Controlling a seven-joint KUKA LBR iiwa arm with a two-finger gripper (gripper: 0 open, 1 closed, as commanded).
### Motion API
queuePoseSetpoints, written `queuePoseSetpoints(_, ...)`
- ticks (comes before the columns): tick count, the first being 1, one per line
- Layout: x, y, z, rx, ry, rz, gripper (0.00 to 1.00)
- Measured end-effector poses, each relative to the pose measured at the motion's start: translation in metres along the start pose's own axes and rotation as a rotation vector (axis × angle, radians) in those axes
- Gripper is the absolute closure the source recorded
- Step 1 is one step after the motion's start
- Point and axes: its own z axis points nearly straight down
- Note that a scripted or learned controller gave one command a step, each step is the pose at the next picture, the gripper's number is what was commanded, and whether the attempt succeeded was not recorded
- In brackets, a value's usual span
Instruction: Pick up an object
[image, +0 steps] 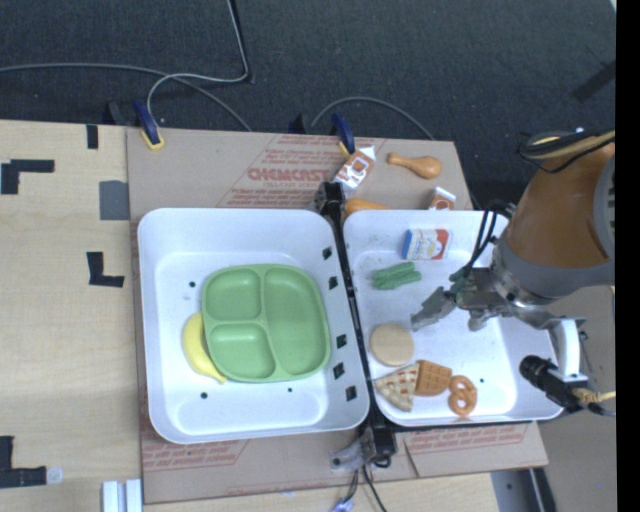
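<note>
The gripper (447, 302) hung over the right bin (500, 400), its fingers spread wide with nothing between them. All positions are given from the round cookie (392, 345) in that bin. The gripper stood just above and right of it. A green bean (397, 275) lay farther above, a small carton (426, 243) beyond that. A waffle wedge (398, 387) lay just below the cookie, a pretzel (462, 393) below right.

Left bin (160, 300) holds divided plate (266, 322), banana (198, 350) at its left; right bin (500, 400) holds carton (426, 243), beans (397, 275), bun (392, 345), waffle (398, 387), pretzel (462, 394)
</note>
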Motion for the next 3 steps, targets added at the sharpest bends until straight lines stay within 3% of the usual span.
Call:
queuePoseSetpoints(1,0.001,0.079,0.071,0.002,0.001,0.000,0.00)
queuePoseSetpoints(2,0.003,0.124,0.131,-0.004,0.000,0.000,0.00)
queuePoseSetpoints(3,-0.003,0.167,0.132,-0.004,-0.001,-0.002,0.00)
